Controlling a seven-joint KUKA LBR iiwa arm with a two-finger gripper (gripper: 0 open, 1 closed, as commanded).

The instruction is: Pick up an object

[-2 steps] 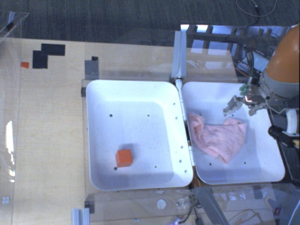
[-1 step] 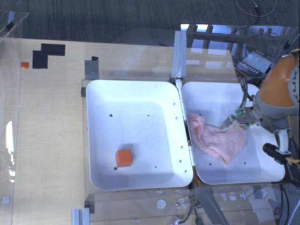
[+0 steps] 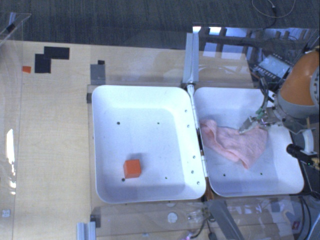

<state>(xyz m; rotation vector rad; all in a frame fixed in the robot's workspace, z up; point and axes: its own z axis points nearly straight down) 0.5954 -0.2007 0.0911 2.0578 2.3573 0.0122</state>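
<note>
A crumpled pink cloth [image 3: 232, 143] lies in the right bin [image 3: 225, 100], spread from its left wall toward the middle. My gripper [image 3: 254, 122] hangs low over the cloth's upper right corner, at or just above the fabric; I cannot see whether it touches. The grey wrist and its orange band [image 3: 301, 79] reach in from the right. A small orange cube [image 3: 132, 168] sits alone in the left bin [image 3: 150, 104], near its front left, far from the gripper.
A metal post [image 3: 190, 59] rises at the back where the two bins meet. Cables and electronics [image 3: 274, 66] crowd the back right corner. Black blocks [image 3: 50, 58] and a small orange marker [image 3: 26, 69] lie on the wooden bench at far left.
</note>
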